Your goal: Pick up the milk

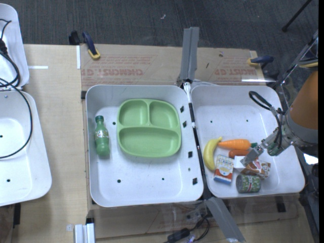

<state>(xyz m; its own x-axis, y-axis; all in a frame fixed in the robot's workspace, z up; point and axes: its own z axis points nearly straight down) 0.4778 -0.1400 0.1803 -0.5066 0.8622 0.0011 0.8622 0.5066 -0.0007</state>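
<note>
Two white bins side by side on the bench. In the right bin (243, 115), near its near edge, a small cluster of things. Lying flat there, the milk carton (223, 167), white with a blue and red print, just right of the banana (209, 153) and just near the carrot (234, 144). Further right, a green can (248, 183) on its side, and a small red and white packet (261, 169) just beside it on the far side.

Reaching in from the right, the arm (299, 128), with the orange band (310, 101) high above the right bin's right wall. Slanting down and to the left from the wrist, the gripper (251, 157), low over the cluster, between the carrot's right end and the packet, above the can. Slightly right of the milk carton, not on it. Open or closed: not possible to tell from this view. Nothing seen held in it.

In the left bin (101, 186), a green divided plate (149, 128) in the middle, and a green bottle (102, 137) lying just left of it. Between the two bins, a grey upright bar (190, 54) at the far side.
</note>
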